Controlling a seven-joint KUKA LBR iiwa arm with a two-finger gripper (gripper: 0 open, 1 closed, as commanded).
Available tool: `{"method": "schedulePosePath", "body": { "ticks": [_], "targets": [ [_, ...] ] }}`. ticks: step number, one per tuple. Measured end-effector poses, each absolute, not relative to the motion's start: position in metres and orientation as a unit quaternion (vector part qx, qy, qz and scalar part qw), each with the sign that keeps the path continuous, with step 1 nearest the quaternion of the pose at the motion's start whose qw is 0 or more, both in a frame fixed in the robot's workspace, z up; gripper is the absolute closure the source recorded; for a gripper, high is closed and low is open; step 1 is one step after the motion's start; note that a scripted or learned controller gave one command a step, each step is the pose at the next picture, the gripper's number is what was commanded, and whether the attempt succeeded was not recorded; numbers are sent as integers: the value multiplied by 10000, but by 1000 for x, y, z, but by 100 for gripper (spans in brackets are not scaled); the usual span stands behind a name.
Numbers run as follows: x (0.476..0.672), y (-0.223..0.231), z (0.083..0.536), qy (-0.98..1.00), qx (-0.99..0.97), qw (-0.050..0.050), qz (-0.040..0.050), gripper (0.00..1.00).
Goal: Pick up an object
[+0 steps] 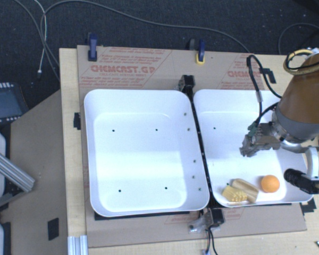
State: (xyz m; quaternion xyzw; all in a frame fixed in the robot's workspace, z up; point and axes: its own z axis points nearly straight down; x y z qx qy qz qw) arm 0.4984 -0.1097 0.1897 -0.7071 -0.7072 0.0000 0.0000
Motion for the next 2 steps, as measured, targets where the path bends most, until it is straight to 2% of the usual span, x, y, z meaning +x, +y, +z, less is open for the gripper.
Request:
{"method": "schedulePosePath", "body": {
  "ticks": [1,2],
  "targets": [
    [481,-34,188,-7093,-7050,6,-7,0],
    [481,27,212,-7091,-7051,-1,-14,0]
  ]
}}
